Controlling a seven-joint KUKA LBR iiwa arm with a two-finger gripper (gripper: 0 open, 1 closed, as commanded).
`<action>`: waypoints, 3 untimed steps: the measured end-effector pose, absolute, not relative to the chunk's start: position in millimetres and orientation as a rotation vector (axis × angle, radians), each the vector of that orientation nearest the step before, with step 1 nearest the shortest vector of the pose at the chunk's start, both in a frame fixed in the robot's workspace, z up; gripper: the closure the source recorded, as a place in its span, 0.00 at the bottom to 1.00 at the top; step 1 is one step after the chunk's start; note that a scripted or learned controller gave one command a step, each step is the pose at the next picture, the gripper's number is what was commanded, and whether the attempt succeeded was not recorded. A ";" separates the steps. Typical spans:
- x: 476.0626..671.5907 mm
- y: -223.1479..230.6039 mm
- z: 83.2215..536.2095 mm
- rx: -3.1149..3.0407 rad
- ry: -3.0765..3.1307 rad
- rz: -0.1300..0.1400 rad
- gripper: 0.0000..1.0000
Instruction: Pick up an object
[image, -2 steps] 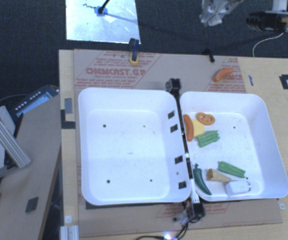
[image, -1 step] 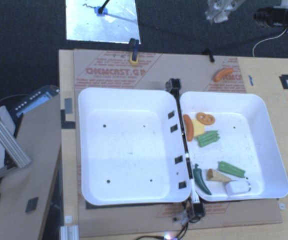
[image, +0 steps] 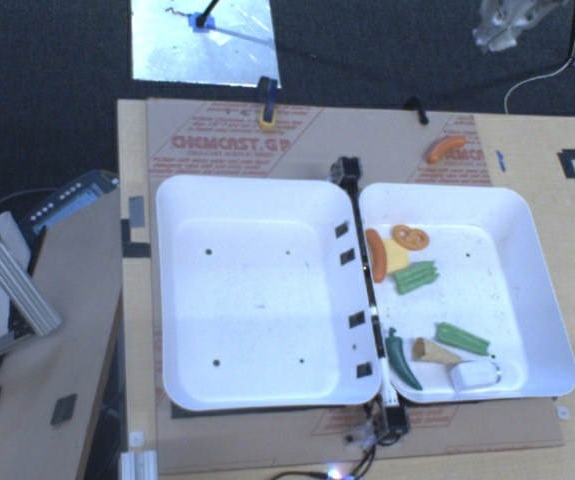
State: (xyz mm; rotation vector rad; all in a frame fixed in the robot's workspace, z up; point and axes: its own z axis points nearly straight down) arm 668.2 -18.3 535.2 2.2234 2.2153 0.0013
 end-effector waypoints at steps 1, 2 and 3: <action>667.8 -95.4 535.4 2.224 2.212 0.001 1.00; 667.6 -196.1 508.1 2.226 2.213 -0.002 1.00; 668.3 -206.9 537.2 2.217 2.218 0.004 1.00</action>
